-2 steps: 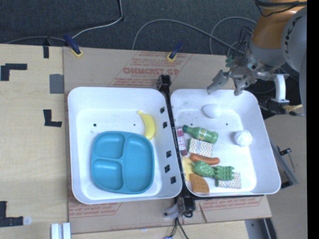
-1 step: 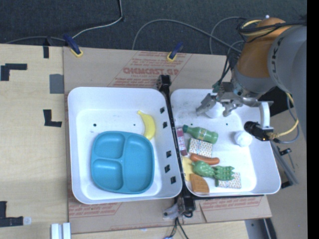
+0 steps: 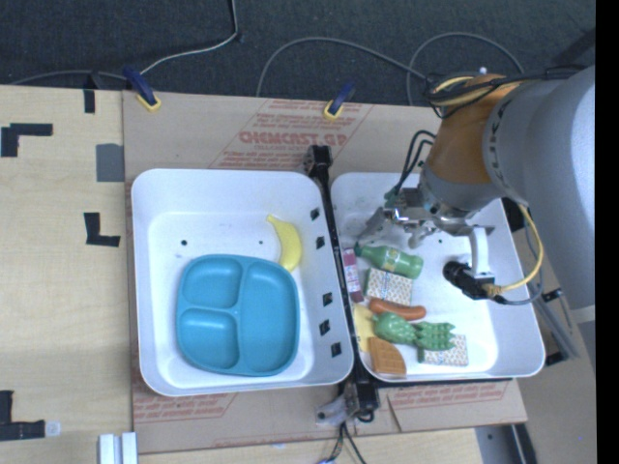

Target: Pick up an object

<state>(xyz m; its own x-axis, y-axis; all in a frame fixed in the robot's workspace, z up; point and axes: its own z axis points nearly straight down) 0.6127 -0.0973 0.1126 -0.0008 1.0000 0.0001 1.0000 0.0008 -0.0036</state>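
Camera view: the gripper (image 3: 399, 222) hung over the far part of the right bin (image 3: 517, 351), directly above the green bottle (image 3: 390, 259). Its finger state could not be determined. The bottle lay among crowded items: a patterned packet (image 3: 390, 286), a sausage (image 3: 397, 308) and a green toy (image 3: 414, 333). Risk: a descent could strike neighbouring items or close on nothing, because the clutter left little clearance.

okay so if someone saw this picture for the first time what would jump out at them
Probably the big blue divided plate in the left bin, with a yellow banana at its upper right. Next, the grey and orange arm coming in from the right, its gripper low over the toy food heaped in the right bin.
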